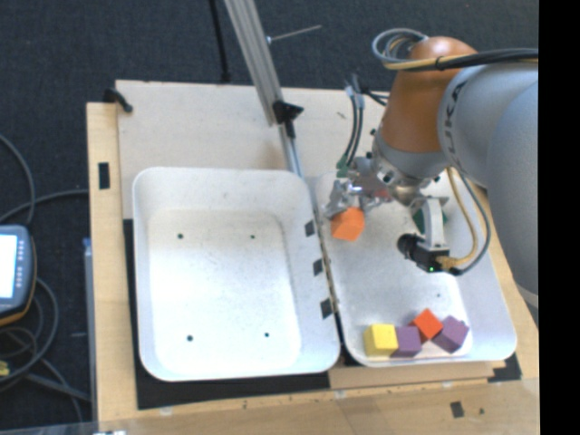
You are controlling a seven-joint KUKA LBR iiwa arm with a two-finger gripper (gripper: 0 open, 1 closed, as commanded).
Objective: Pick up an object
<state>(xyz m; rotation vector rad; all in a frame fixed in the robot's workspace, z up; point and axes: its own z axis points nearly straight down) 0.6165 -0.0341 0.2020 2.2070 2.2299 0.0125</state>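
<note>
1. Grey arm with an orange band comes in from the right and bends down over the right bin.
2. Its tool is near the bin's left wall, pinching an orange block.
3. Yellow block, two purple blocks and another orange one sit together in the bin's front corner.
4. Left bin sits just beside it on the desk.

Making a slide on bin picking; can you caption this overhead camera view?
Pincer at an orange block in the right bin, with four more blocks clustered at its near edge.
</note>
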